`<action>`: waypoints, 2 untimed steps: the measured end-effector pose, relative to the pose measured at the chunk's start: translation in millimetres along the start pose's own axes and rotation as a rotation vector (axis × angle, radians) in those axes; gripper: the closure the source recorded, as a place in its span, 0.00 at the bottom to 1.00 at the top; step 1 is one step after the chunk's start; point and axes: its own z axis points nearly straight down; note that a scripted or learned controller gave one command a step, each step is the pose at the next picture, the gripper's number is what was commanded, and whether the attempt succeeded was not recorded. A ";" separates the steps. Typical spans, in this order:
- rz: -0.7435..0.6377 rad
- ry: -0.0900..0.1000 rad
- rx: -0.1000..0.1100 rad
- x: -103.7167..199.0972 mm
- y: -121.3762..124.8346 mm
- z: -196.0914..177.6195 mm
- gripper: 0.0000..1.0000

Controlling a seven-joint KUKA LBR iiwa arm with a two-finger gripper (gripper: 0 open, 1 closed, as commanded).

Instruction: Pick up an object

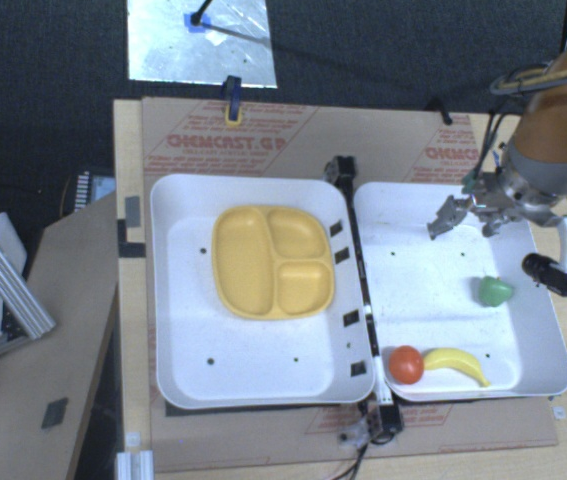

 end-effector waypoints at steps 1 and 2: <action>-0.002 -0.002 -0.012 0.2 2.9 -7.7 0.00; 0.000 -0.001 -0.009 -2.9 6.1 54.1 0.00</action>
